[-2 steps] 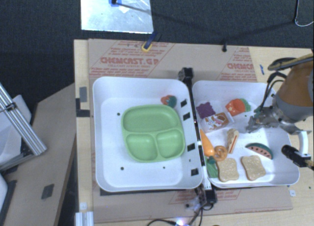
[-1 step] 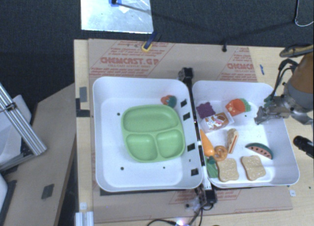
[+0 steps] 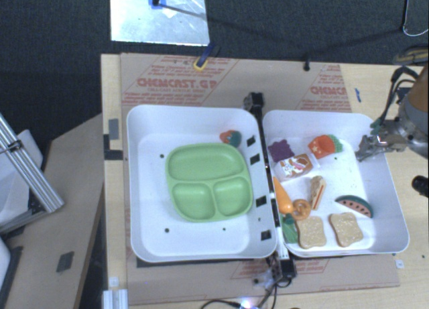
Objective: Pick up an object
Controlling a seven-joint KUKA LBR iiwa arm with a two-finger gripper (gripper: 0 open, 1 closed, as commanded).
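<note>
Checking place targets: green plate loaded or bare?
Bare. All three compartments of the green plate show plain green; the nearest toy lies beyond its rim.

You see the left bin bearing a green divided plate, with a small orange and green toy lying just beyond the plate's far corner. In the right bin you have a purple piece, a tomato-like toy, a packet, a carrot, a pretzel, a watermelon slice and two bread slices. The gripper hangs over that bin's right rim, apart from the toys.
</note>
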